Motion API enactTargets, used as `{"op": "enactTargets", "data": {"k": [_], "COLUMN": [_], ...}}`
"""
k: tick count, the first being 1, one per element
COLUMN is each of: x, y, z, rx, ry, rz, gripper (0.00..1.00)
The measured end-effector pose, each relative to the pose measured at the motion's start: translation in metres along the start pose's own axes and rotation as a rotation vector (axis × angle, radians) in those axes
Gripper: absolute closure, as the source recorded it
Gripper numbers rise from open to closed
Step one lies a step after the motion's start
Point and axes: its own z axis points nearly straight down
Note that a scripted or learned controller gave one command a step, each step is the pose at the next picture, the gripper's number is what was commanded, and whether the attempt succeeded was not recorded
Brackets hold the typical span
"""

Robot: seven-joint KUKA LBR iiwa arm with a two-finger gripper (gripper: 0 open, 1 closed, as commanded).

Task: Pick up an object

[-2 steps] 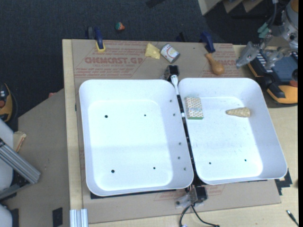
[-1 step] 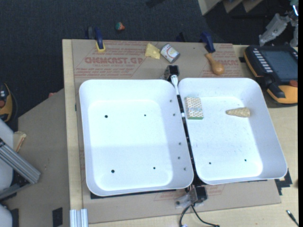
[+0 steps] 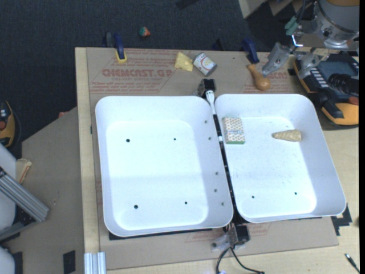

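Dark carpet surrounds a cardboard-topped bench (image 3: 142, 73) bearing two shallow white bins side by side; at about 1 o'clock in the camera view the gripper (image 3: 276, 59) of the grey arm (image 3: 336, 16) hangs over the bench behind the right bin (image 3: 319, 176), its metal fingers angled down toward the board, whether spread or pressed together cannot be told, and nothing is seen between them; just beside its tip, at its 7 o'clock, lies a small tan, pear-shaped object (image 3: 260, 80) on the cardboard, outside the bin; inside the right bin, a pale, tapered piece (image 3: 287, 135) rests toward 2 o'clock, and a patterned rectangular block (image 3: 234, 130) lies against the left wall at about 10 o'clock; the left bin (image 3: 105, 170) sits touching the right along a dark seam; farther out on the board, at 12 o'clock, a yellow wedge (image 3: 183, 62) and a small wrapped box (image 3: 205, 64) lie close together; a little multicoloured ball (image 3: 145, 32) sits on the carpet beyond the bench edge
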Motion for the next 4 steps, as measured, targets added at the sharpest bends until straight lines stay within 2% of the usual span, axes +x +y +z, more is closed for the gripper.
{"op": "enactTargets", "data": {"k": [1, 2, 3, 4], "x": [-0.012, -0.011, 0.034, 0.118], "y": [0.005, 0.005, -0.063, -0.071], "z": [-0.089, -0.095, -0.045, 0.027], "rx": [-0.02, -0.015, 0.0, 0.002], "ry": [-0.006, -0.007, -0.001, 0.0], "rz": [0.006, 0.005, 0.003, -0.002], "gripper": [0.0, 1.0, 1.0, 1.0]}}
